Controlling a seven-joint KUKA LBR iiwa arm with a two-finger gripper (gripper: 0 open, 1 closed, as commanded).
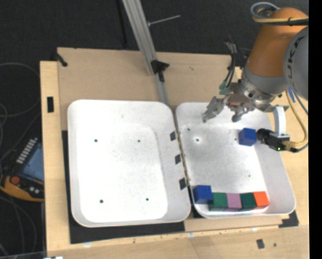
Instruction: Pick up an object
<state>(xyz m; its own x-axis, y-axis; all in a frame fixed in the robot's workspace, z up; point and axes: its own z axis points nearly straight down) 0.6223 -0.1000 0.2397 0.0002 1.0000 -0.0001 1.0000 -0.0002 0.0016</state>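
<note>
Six blocks in the right bin (279, 169), two bins on the worktop.
Jaws (225, 112) spread open, empty; five blocks (232, 199) line the near wall, one blue block (247, 137) apart.

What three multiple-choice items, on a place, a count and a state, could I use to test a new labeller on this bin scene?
1. Where does the lone blue block lie?
A. In the left bin
B. In the right bin, near its far right side
C. On the bare bench

2. How many blocks form the row along the right bin's near edge?
A. Three
B. Five
C. Seven

3. How does the gripper stand?
A. Over the right bin's far edge, fingers spread, nothing between them
B. Clamped on the orange block
C. Over the left bin

Key: 1 B, it sits apart beside the right wall. 2 B, blue, green, pink, green, orange. 3 A, bare space shows between the fingers.
</note>
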